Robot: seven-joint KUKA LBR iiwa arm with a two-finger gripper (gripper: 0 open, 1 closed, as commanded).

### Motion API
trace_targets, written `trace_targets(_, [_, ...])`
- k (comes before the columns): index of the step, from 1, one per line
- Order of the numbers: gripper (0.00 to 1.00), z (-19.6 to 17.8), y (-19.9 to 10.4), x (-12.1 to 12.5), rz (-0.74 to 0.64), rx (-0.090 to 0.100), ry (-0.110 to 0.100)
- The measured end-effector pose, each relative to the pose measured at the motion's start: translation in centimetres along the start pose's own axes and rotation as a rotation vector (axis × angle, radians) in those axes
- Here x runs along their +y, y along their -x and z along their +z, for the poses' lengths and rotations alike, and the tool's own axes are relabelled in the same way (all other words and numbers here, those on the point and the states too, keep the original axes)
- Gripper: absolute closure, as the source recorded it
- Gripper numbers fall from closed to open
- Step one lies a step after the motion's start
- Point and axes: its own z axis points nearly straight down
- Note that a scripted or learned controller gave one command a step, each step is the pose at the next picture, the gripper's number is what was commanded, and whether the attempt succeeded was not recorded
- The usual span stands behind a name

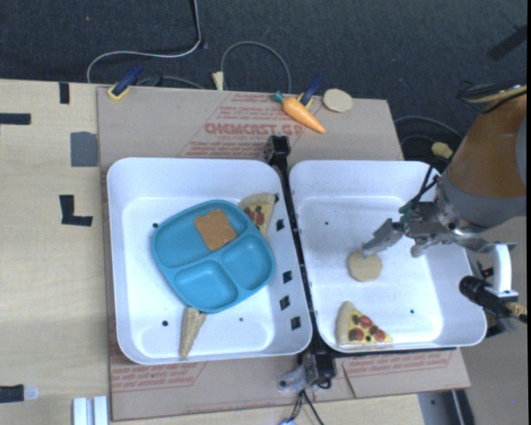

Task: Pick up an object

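A: Step in hand? Task = pick up an obj.

B: Approach phase, by my read. End effector sits low in the right bin, center-right of frame, tip just up-right of the round cookie. Looks near or just touching its top edge; can't resolve which.

A: Gripping anything?

B: Nothing seen betw. the fingers. They're small and dark at this angle, so can't tell if open or closed.

A: Candidate objs?

B: Right bin: round cookie, pale tan, flat disc, matte, mid-bin. Pizza slice, wedge shape, yellow base w/ red dots, lower part of bin, near front wall, apart from the cookie. Left bin: blue plate, glossy plastic, divided compartments, w/ a brown toast square in its upper compartment. A second pizza wedge pokes out at plate's upper right; a tan cone lies below the plate, lower left.

A: Outside bins?

B: Orange carrot and another pale disc on the cardboard sheet, top center, over the wooden tabletop.

A: Next move calls for?

B: Judgement: shift down-left to center over the cookie, descend, close. Disc is thin and flat on smooth bin floor, so fingers must straddle its edges; slip risk high.
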Motion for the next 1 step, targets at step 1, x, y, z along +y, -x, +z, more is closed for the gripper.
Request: trace_targets(1, [0.0,11.66,-1.02,2.36,0.004,-0.009,0.01])
